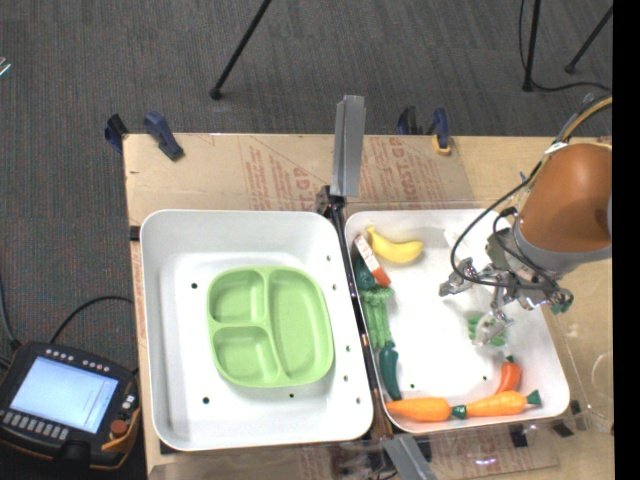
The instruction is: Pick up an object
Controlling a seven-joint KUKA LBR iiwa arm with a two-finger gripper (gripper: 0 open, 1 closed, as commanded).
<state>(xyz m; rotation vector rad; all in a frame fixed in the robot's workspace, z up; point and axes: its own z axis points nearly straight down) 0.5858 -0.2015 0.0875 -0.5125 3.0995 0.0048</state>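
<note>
claw (492,320) | grip state: cannot tell | low in right bin (440,353), over pale green object (487,330)

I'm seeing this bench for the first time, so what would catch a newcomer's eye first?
Probably the pale green three-compartment plastic plate lying in the left shallow white bin. Next, the grey arm's orange band above the right shallow white bin, with its claw low near a small green object. Along that bin's edges lie a yellow toy banana and two orange toy carrots.
</note>
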